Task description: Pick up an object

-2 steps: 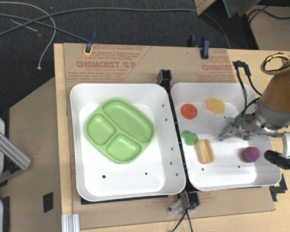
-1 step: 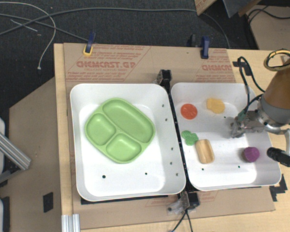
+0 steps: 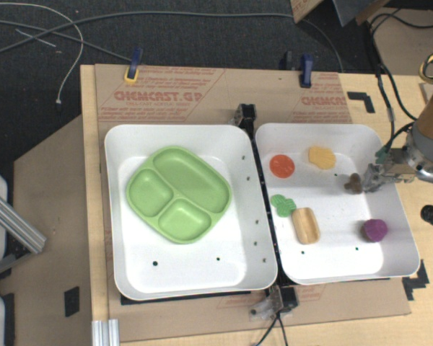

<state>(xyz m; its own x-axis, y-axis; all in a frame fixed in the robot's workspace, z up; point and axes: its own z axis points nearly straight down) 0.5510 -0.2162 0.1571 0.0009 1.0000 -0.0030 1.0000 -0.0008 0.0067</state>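
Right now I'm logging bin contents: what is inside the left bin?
The left bin holds one green divided plate, lying flat with three compartments that hold nothing. Bare white floor surrounds it. Whatever lies under the plate is covered and cannot be seen.

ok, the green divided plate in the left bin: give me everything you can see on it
The green plate is light green and looks like matte plastic, a rounded rectangle with three compartments: one large along the upper right, two smaller at the left and bottom, split by raised ridges. It lies flat and right side up on the floor of the left bin, turned at a slant to the bin's walls, sitting in the upper middle. All three compartments hold nothing. Only the bin floor touches it.
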